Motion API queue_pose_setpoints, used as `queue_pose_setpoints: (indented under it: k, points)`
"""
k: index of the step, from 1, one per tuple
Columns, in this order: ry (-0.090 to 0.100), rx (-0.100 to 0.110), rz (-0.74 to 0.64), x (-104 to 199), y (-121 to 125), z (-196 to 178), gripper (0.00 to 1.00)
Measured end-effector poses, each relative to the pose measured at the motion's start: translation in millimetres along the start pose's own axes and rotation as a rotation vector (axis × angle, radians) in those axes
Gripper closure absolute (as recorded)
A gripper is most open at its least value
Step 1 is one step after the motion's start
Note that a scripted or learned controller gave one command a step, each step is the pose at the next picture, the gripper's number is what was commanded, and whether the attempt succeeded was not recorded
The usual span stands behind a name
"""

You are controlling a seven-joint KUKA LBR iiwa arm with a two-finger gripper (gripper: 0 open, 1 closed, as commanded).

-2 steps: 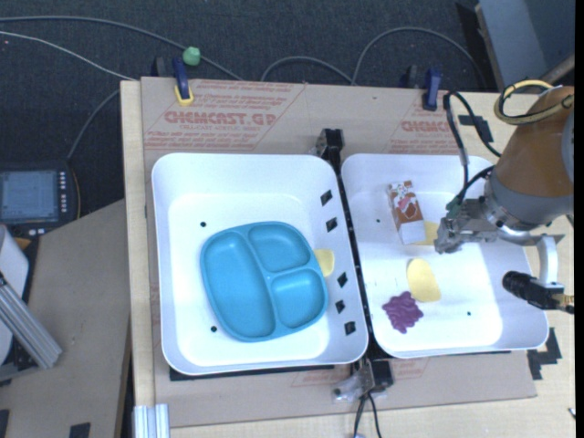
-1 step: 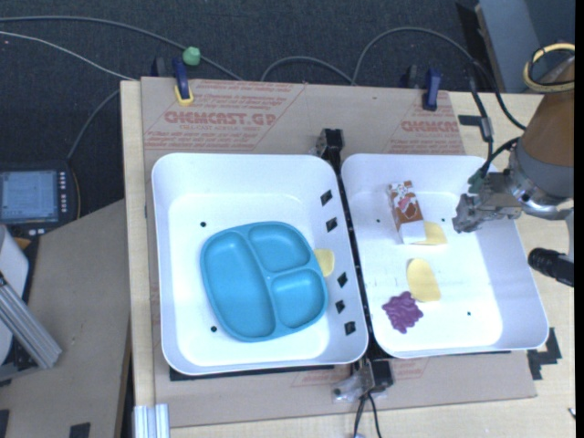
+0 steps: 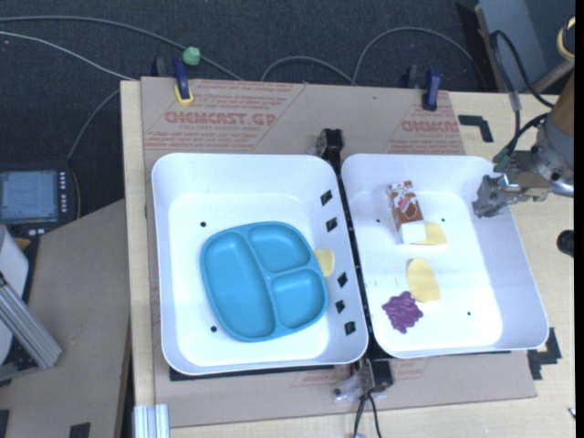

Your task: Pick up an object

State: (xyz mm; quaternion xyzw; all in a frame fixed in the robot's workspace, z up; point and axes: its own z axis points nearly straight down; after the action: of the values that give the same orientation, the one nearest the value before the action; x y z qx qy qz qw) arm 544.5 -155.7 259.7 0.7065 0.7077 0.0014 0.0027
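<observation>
The small purple rubbery grape cluster, near the right white plastic bin's front wall, looks light, soft; pinch its bulging middle. I cannot tell the claw's state.

Bright, even overhead light, soft shadows, slight glare on white bins.

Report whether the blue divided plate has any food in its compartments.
Empty. All three compartments of the blue plate show bare blue. A small yellow piece lies beside its right edge in the left bin, not on it.
</observation>
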Motion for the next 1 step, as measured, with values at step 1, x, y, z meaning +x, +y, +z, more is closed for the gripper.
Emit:
queue_pose_setpoints:
  k: [1]
  points:
    - [0.001, 0.003, 0.000, 0.2, 0.7, -3.5, 1.00]
